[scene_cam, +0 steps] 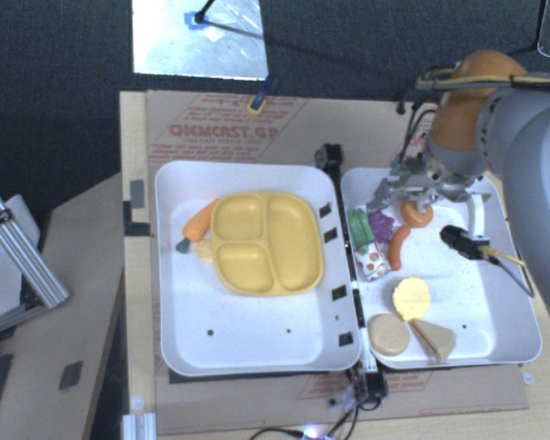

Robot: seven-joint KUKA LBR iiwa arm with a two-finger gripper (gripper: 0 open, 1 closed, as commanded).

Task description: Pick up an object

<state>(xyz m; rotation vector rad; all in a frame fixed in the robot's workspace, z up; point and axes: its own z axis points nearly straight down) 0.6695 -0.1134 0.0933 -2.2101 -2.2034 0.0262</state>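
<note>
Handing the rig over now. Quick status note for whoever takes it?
Gripper: low at the far end of the right bin, beside the orange ring and purple grapes; no grasp visible.
Also in the right bin: sausage, yellow disc, tan round, wedge.
Left bin: yellow tray, carrot.
Done: nothing lifted.
Left: the pick itself.
</note>
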